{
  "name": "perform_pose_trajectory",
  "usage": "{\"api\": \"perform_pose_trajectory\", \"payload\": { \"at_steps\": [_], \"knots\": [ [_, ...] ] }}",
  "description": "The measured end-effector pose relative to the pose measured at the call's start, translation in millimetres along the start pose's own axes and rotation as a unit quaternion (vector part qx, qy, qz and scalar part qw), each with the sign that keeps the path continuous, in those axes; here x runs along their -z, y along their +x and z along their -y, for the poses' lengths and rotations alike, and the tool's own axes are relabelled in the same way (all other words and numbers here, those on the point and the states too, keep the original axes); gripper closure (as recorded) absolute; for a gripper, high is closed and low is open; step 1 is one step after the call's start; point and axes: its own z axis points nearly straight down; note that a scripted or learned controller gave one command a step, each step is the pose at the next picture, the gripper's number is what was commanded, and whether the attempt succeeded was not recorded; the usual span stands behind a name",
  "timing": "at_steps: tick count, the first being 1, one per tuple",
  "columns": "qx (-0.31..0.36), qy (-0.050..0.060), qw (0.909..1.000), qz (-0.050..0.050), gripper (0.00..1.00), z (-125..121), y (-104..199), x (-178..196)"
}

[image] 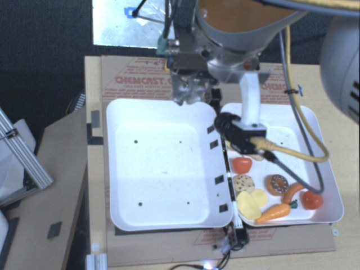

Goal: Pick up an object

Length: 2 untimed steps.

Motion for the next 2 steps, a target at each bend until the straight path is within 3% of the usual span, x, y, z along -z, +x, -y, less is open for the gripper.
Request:
{"api": "perform_pose_trajectory", "payload": {
  "at_steps": [1, 2],
  "knots": [
    [-0.003, 0.003, 1.0000, 0.002, 1.00, -33.9, 3.4, 14.2],
    [-0.004, 0.004, 1.0000, 0.004, 1.00, -136.1, 1.3, 9.9]
  ]
}}
